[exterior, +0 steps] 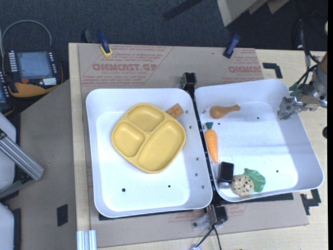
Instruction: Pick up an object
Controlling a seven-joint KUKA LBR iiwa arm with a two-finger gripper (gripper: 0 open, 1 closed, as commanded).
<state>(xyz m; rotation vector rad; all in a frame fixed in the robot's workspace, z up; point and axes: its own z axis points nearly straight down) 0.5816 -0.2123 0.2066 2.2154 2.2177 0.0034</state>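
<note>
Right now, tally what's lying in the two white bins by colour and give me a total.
Yellow: 1, the divided plastic plate
Tan: 3, the drumstick, the speckled round cookie, the small block beside the plate
Orange: 1, the carrot
Black: 1, the small box
Green: 1, the leafy piece
Total: 7

Count: two white bins (pixel 104 191); one yellow divided plate (pixel 149 137); one carrot (pixel 212 145); one cookie (pixel 242 185); one drumstick (pixel 223 110).

Red print "CHEMCAST GP" reads across the tan paper-covered sheet (pixel 156 61) on my surface, above the left bin. Same red lettering repeats above the right bin, partly cut off. Smaller lines beneath: too blurred to read.
</note>
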